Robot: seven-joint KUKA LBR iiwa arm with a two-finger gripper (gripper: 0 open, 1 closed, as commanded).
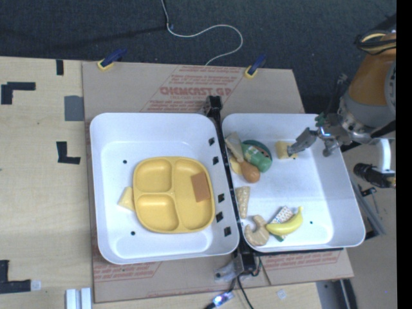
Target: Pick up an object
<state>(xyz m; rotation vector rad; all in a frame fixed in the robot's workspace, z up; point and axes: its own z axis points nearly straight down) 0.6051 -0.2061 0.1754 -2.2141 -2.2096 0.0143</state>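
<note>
Gripper (297, 148): low over the right bin (335, 201), near its far edge; finger state cannot be told. Small yellow piece (282, 149): just beside the tip, apart or touching unclear. Green can (257, 153): toward the bin's left wall. Banana (286, 223): near edge. Step: approach, nothing lifted. Next: settle over the yellow piece, close, raise.
</note>
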